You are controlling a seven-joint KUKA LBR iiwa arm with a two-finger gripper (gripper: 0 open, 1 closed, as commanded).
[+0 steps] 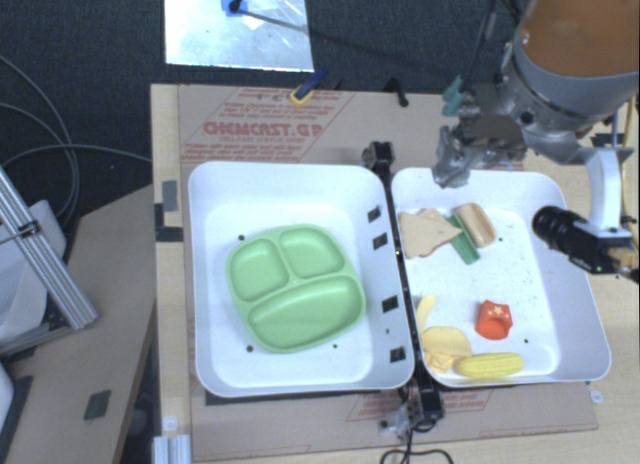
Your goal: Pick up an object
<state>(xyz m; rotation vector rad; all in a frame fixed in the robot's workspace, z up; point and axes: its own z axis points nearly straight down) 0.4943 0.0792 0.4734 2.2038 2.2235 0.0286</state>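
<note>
The corn [489, 364] lies at the right bin's [575, 282] front edge, while the gripper [452, 170], whose jaw state I cannot tell, hangs over its back rim.

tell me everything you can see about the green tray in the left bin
The green tray is pale green, smooth and slightly glossy, like moulded plastic. It is roughly square with rounded corners and has three compartments: two smaller ones along its far side and one long one along its near side. It lies flat, right way up, turned a little askew, near the middle of the left bin. All three compartments look bare, and nothing but the bin floor touches it.
</note>
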